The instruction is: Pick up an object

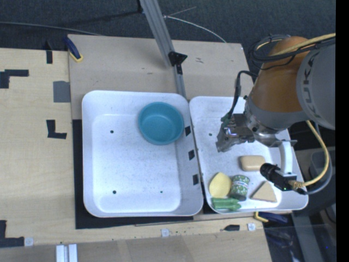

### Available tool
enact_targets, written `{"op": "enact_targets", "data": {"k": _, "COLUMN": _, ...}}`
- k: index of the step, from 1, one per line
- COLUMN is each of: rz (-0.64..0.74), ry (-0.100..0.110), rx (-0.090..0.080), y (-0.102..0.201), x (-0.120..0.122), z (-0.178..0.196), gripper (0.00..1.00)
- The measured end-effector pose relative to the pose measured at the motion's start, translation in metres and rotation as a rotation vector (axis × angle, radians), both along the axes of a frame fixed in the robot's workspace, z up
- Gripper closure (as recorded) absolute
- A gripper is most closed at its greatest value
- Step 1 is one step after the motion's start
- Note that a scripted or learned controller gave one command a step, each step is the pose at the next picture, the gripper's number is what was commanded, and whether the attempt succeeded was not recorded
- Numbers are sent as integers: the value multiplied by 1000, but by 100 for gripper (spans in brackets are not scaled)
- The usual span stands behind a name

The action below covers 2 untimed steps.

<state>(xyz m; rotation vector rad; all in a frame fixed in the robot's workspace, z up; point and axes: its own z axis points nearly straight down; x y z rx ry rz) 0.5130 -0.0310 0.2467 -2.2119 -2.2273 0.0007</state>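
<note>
We look down at a slant on a pale wooden bench [32, 146] that bears two shallow white bins side by side on a dark mat [78, 171]. The left bin [103, 173] holds a blue bowl [160, 123], upright, near its far right corner; the floor of this bin is speckled and shows a few small dark dots. The right bin [204, 121] holds a cluster of small things along its near edge: a yellow lemon-shaped piece [220, 184], a green can [239, 187] just beside it, a green pepper-like piece [226, 203] lying in front of both, a tan wedge [264, 192] to the right of the can, and a tan oblong block [252, 162] a little farther back.

The arm [289, 86], grey with an orange band, reaches in from the right, and its gripper [229, 138] hangs over the middle of the right bin, behind the cluster and apart from every piece. We cannot tell how its jaws stand, since the wrist hides them; we see nothing held.

A grey metal bar [158, 31] slants down from the top to the seam between the bins, carrying a black clamp [176, 58]. Black tape marks [53, 129] and a grey patch [61, 90] lie on the bench at left, and a blue and yellow clip [73, 48] sits at the far left corner of the raised board. Behind the bench the ground is dark, with thin cables [65, 22] running across it.
</note>
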Motion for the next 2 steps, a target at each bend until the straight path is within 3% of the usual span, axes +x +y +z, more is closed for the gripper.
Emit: {"op": "enact_targets", "data": {"k": 2, "rz": -1, "ry": 1, "rx": -2, "y": 96, "x": -3, "z": -22, "gripper": 100}}
